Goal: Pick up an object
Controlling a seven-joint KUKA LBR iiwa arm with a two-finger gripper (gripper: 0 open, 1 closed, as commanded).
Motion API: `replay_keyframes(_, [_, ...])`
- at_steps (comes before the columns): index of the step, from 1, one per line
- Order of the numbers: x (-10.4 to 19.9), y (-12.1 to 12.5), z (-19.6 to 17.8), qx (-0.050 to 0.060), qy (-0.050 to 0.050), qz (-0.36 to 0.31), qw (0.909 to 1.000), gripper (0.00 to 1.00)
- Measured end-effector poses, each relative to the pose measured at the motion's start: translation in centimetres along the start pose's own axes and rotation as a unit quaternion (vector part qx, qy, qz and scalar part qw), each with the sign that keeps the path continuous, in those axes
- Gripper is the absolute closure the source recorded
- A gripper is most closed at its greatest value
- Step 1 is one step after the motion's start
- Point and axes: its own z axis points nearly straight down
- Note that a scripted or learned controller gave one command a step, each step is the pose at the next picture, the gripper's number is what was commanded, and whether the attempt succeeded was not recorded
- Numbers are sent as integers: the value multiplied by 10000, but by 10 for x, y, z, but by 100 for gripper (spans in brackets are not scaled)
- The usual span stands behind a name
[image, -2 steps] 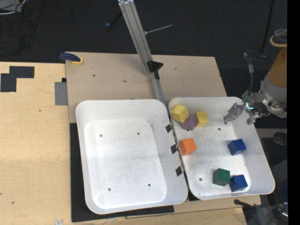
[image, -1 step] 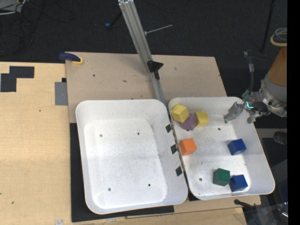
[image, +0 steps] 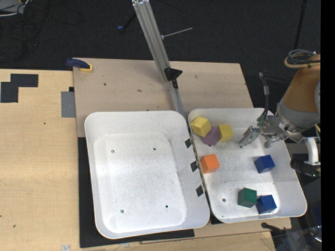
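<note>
The right bin (image: 230, 213) holds several blocks. A yellow cube (image: 200, 125), a purple block (image: 211, 136) and a smaller yellow block (image: 225, 132) cluster at its far left. An orange cube (image: 210, 163) lies near the divider. A blue cube (image: 264, 163) sits at mid right, while a green block (image: 247, 197) and a second blue cube (image: 266, 203) rest near the front edge. My gripper (image: 258, 138) hovers over the bin's far right part, open, with nothing between its fingers. It is right of the small yellow block and above the mid-right blue cube.
The left bin (image: 99, 135) sits beside the right one, with black clips (image: 193, 166) along the shared edge. A slanted aluminium bar (image: 155, 41) rises behind the bins. The grey and orange arm (image: 302, 95) stands at the right.
</note>
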Motion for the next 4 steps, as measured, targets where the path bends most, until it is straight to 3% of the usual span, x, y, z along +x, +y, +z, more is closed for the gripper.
replay_keyframes(1, [1, 0, 53, -17, -7, 11, 10000, 0])
replay_keyframes(2, [0, 0, 41, -31, -12, 12, 10000, 100])
replay_keyframes(4, [-5, 6, -83, -68, -23, 7, 10000, 100])
